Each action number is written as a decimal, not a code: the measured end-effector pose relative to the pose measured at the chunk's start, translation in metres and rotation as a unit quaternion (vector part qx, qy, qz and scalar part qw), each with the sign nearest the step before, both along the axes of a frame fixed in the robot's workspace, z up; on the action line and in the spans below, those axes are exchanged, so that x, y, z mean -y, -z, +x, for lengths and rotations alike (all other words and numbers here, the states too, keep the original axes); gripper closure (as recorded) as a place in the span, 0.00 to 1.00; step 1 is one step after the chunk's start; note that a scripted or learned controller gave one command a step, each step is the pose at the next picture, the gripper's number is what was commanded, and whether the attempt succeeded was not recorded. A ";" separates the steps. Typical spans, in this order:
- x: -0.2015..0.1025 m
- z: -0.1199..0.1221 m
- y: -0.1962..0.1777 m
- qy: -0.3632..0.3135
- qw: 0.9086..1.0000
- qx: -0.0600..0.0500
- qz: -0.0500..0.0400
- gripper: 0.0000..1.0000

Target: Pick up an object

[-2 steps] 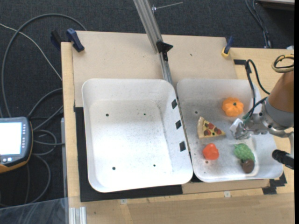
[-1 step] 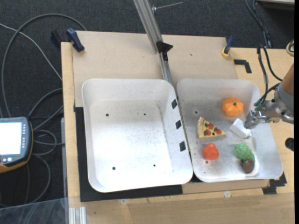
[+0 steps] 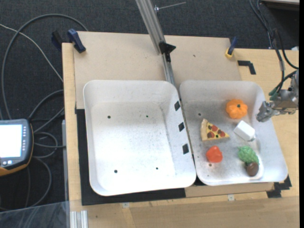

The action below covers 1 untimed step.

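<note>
The right bin [image 3: 266, 103] holds several small toys. An orange pumpkin [image 3: 236, 108] lies near its far right side. A pizza slice [image 3: 212, 131] rests in the middle, with a white block [image 3: 244, 130] to its right. Nearer the front are a red pepper-like piece [image 3: 214, 154], a green leafy piece [image 3: 247, 154] and a brown piece [image 3: 251, 168] touching it. My gripper [image 3: 264, 115] hangs at the right rim of this bin, to the right of the pumpkin and apart from every toy. Nothing shows in its grasp.
The left bin [image 3: 95, 99] sits beside the right one, with a row of black clips [image 3: 181, 126] along their shared edge. A metal pole [image 3: 149, 18] slants in from the top. Cables [image 3: 278, 37] hang near the arm at the right.
</note>
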<state>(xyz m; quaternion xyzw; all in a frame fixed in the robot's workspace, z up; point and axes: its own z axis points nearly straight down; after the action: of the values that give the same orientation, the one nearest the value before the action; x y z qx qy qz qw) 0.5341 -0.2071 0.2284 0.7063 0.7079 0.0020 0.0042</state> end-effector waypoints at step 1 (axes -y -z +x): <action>0.000 0.001 -0.016 0.000 1.000 -0.002 0.001 1.00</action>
<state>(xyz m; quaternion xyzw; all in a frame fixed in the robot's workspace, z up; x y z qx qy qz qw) 0.5351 -0.2070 0.2446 0.7065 0.7077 0.0009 0.0021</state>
